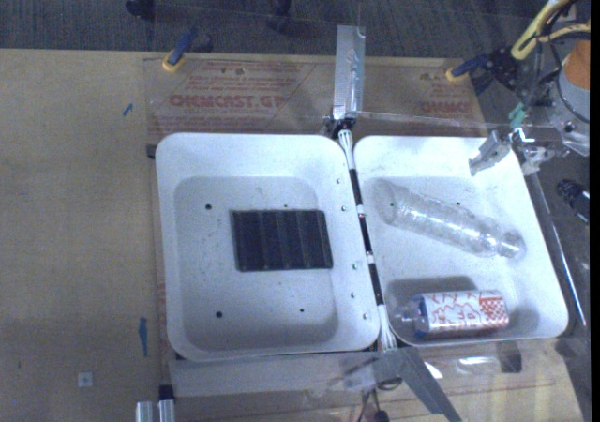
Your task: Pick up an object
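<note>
Hovering over the upper right corner of the right bin, at about two o'clock from that bin's middle, the gripper was seen with a pale finger angled down toward the rim; whether its fingers stood apart or together could not be told, and nothing was seen between them. Judged from that high, off-centre position, no object had yet been reached, and the pick was taken as not yet done. In the right bin two things were laid: a clear plastic bottle, on its side and slanted from ten o'clock to four o'clock across the middle, and a can with red and white markings, lying on its side along the six o'clock edge. The two were kept apart by a strip of bare floor. In the left bin a dark ribbed block was set flat near the centre. The bottle, lying nearest the gripper, was judged the likeliest target.
</note>
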Robot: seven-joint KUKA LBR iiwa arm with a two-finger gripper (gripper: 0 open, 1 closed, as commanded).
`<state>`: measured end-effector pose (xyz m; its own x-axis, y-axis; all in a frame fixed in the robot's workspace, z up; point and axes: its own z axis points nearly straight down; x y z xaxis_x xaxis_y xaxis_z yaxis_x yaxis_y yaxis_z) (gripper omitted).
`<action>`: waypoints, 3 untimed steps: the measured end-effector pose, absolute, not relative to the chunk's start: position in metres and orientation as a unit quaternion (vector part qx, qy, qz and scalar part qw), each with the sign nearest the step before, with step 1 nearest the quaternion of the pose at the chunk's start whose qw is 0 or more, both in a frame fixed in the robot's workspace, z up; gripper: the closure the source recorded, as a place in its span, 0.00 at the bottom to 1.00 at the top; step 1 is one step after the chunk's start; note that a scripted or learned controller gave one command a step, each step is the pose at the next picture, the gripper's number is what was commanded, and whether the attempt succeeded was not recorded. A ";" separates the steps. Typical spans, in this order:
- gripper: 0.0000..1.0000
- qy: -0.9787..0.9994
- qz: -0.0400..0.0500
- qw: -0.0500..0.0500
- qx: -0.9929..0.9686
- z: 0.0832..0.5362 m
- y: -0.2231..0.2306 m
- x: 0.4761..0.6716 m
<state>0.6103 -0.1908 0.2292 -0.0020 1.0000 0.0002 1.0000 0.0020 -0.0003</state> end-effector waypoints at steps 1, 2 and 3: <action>0.00 -0.634 0.000 -0.001 -0.773 0.148 -0.223 0.566; 1.00 -0.634 -0.001 -0.002 -0.773 0.158 -0.224 0.567; 1.00 -0.586 0.000 0.002 -0.810 0.134 -0.201 0.551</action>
<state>0.5506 -0.2005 0.1339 0.3131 0.9497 0.0013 0.9497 -0.3131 -0.0031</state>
